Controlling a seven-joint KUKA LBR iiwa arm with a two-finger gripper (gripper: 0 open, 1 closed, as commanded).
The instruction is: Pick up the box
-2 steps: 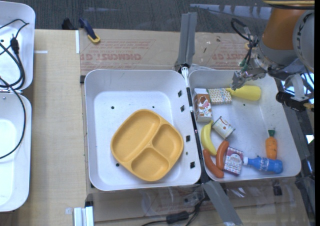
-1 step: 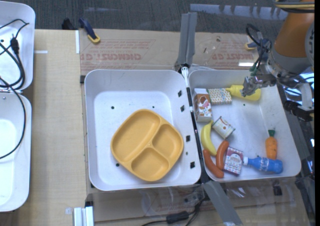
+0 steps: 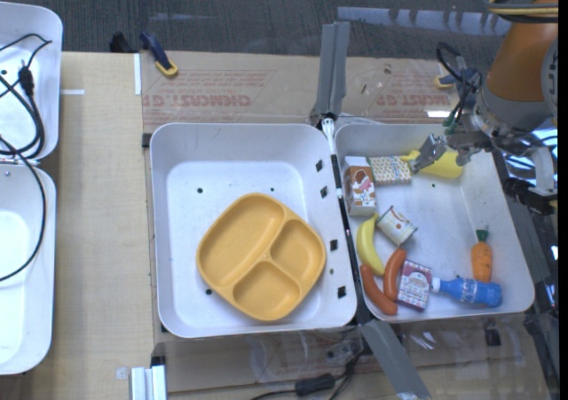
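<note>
Nothing is lifted yet: the gripper hangs at the far edge of the right bin, its fingers spread open and empty, just beside a yellow object and a patterned packet. The box, a small brown-and-white carton, stands against the bin's left wall near its far corner, so reaching and closing on it remain. A small can, banana, sausage, second small carton, blue bottle and carrot crowd nearby; the left bin holds a yellow divided plate.
</note>
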